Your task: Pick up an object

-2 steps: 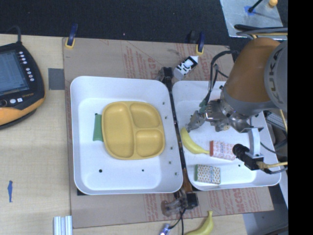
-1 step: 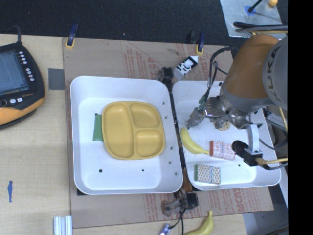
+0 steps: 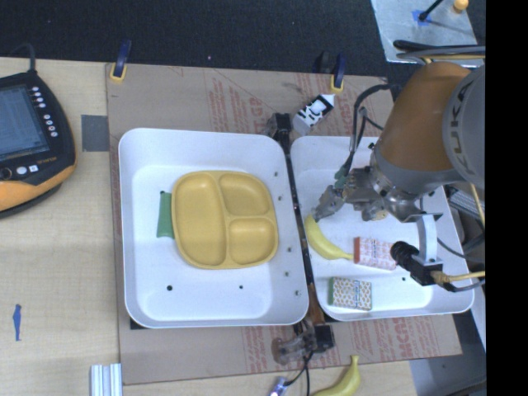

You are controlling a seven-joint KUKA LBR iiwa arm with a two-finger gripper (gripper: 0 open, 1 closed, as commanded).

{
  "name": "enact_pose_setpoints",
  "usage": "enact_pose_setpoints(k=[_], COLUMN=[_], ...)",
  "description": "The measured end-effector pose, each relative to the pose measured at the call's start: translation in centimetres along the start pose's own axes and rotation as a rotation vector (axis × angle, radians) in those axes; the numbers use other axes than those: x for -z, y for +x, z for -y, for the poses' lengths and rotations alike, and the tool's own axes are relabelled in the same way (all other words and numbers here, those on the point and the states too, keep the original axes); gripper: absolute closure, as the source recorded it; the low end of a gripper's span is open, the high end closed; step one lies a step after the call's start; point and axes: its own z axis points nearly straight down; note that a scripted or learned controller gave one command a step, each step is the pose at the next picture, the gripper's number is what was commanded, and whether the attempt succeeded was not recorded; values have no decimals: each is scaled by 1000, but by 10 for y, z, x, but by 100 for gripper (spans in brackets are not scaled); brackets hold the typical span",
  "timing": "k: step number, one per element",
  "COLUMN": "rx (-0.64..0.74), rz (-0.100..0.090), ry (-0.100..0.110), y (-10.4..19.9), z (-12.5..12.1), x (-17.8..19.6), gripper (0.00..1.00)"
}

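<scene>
Robotics lab, clamped cardboard (image 3: 247, 89) on wooden bench (image 3: 58, 262), teach pendant (image 3: 29, 143), white bins (image 3: 148, 246)

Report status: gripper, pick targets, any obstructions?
Gripper low in right bin, just above banana; nothing seen held. Carton and packet nearby. Yellow tray in left bin.

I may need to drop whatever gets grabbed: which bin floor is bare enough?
Left bin: bare floor runs below the yellow tray, toward the near rim, with a narrower strip above it. Right bin is crowded: banana, red-and-white packet and patterned packet cluster under the claw.
</scene>
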Motion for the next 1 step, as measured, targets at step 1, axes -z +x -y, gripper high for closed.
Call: enact_pose_setpoints(k=[1], rx=[1], rz=[1], ry=[-2], y=[-1], z=[-14], x=[0], gripper=[0])
